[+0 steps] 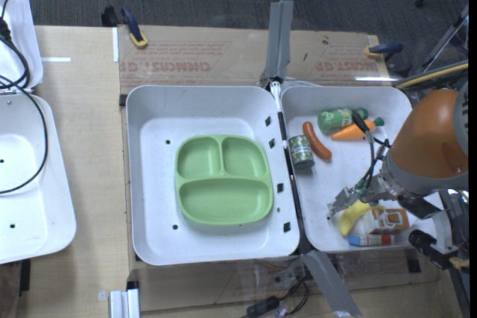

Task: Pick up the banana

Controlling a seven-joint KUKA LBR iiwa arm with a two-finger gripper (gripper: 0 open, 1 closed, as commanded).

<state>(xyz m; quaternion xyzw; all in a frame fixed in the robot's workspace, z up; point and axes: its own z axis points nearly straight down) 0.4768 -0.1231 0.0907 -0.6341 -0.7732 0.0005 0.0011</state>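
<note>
While I bring the tool (344, 200) down in the right bin (317, 234), the banana (353, 215) lies just beside and below it, long axis slanting toward the bin's near corner, next to a carton (380, 229). Whether the tool has closed on anything, I can't tell.

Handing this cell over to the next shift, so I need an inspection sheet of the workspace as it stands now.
Surface: two white bins; left bin holds a green divided plate.
Job's things: banana lies low in the right bin.
Clutter: small can, sausage, carrot, green bottle, carton beside the banana.
Grippers: pincer low over the banana; grasp not confirmed.
Cables: black cable over the white tray at far left.
Surroundings: cardboard sheet behind the bins, clamps at its edge.
</note>
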